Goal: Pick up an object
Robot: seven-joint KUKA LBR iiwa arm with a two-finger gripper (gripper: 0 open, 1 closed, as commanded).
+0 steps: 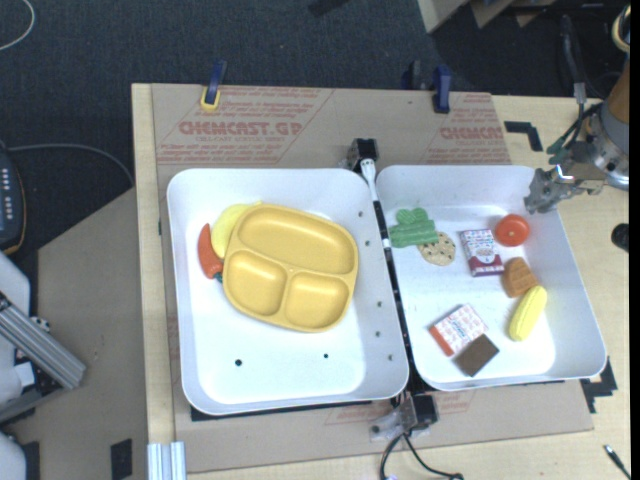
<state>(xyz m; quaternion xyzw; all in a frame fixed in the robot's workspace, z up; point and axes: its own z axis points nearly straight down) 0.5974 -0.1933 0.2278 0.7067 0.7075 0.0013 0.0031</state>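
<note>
**Red ball just inward of the gripper, right bin's far corner**

Dark carpet all round; on it a bench (300,118) topped with printed brown board, bearing two shallow white bins pressed side by side.

Nearest candidate for the pick: a small red ball (512,230), round, smooth and glossy, with no long axis to line up on. Sits in the right bin (420,303), in its far right corner, clear of the wall. Lies just down and to the left of the gripper (547,191) as seen from above, a short way inward from the rim. Probably calls for a small shift into the bin, then a straight descent.

Gripper itself poised over the bin's far right rim, at the end of the grey arm. Open or closed: cannot tell at this size and slant. Nothing seen held.

Close beside the ball, a red-and-white carton (482,252), flat and boxy; just below, a brown lump (518,276), then a yellow oblong piece (527,312) lying aslant. Farther left, a knobbly green toy (410,226) and a speckled cookie (437,252). Near the front, a red-and-white packet (458,328) touching a dark brown block (478,354).

In the left bin (280,368), a yellow divided plate (290,266), matte plastic, over a red-orange piece (208,252) at its left edge.
</note>
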